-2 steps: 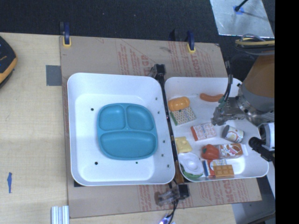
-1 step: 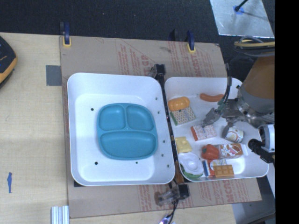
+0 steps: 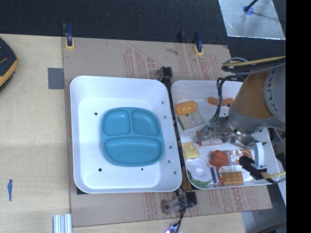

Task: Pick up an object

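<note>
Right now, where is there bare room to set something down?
Left bin: a bare white floor strip rings the blue divided plate, widest along the left and near walls. Right bin is crowded: food items are packed under the claw, with only a small strip at its far edge.

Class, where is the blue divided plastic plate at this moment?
The blue divided plastic plate lies in the middle of the left white bin, across the divider from the right white bin holding the small items.

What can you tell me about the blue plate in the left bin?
The blue plate is a rounded, light blue tray that looks like plastic, divided into three compartments: two small ones at the far side and one wide one at the near side. It lies flat, right side up, near the middle of the left bin. It rests on the bin floor, and its compartments hold nothing.
</note>
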You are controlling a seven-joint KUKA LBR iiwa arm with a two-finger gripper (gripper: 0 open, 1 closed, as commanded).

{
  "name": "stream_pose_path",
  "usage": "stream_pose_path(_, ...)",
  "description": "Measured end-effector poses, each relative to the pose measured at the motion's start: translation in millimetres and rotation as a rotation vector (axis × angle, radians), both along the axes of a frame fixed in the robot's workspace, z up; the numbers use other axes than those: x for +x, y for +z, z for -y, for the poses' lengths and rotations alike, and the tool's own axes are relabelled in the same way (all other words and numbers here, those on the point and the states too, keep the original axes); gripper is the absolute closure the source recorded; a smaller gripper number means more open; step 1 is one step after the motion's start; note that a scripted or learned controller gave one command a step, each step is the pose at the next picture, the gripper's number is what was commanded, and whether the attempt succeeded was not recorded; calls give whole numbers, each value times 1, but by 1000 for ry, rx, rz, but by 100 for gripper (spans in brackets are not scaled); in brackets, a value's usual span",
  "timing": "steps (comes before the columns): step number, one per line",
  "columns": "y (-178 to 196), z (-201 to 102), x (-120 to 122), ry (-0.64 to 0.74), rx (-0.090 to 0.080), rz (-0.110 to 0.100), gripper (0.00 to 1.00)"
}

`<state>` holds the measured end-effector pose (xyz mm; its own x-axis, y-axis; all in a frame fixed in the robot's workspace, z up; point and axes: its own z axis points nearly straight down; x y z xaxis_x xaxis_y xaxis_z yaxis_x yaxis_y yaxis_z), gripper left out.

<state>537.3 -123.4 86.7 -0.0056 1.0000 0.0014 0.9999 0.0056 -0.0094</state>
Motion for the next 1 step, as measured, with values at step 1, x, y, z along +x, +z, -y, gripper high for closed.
stream_pose_path(1, 6, 15, 71, 0, -3, 13, 0)
